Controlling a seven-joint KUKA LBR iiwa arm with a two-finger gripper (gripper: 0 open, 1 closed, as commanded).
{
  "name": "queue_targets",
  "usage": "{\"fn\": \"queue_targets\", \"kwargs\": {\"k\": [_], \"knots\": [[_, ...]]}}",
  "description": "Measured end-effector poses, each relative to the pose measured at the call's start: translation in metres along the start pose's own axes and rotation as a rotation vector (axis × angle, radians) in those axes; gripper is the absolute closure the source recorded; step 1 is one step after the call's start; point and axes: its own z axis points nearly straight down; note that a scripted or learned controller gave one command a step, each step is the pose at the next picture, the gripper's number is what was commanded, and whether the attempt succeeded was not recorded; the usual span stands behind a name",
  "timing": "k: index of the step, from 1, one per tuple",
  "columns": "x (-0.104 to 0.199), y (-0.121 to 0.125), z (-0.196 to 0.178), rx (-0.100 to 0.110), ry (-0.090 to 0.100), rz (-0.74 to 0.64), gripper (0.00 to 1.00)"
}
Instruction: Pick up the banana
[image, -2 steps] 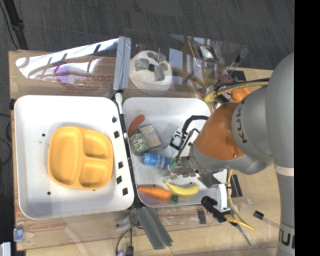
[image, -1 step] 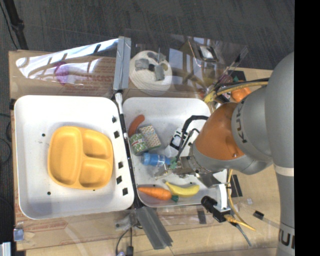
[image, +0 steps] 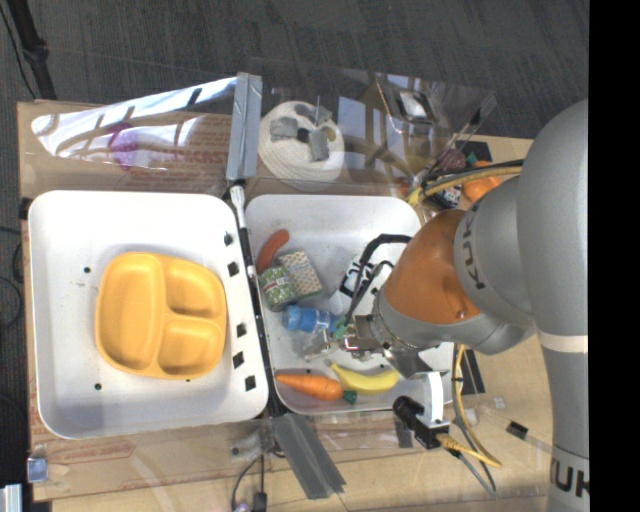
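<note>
The yellow banana (image: 368, 379) lies curved near the front edge of the right bin (image: 340, 215), just right of an orange carrot (image: 311, 386). My gripper (image: 340, 340) hangs directly above and behind the banana, close to it, at the end of the grey arm with the orange band (image: 430, 280). The wrist hides the banana's upper edge and the fingertips.
In the right bin lie a red sausage (image: 272, 247), a green-patterned packet (image: 287, 280) and a blue bottle (image: 305, 320) left of the gripper. A yellow divided tray (image: 160, 315) sits in the left bin (image: 60, 230). A white cable roll (image: 300, 140) stands behind the bins.
</note>
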Motion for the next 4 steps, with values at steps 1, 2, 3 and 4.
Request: {"fn": "queue_targets", "kwargs": {"k": [1,2,3,4], "knots": [[0.0000,0.0001,-0.0001,-0.001,0.000,0.000,0.00],[0.0001,0.0001,-0.0001,-0.001,0.000,0.000,0.00],[0.0001,0.0001,-0.0001,-0.001,0.000,0.000,0.00],[0.0001,0.0001,-0.0001,-0.001,0.000,0.000,0.00]]}}
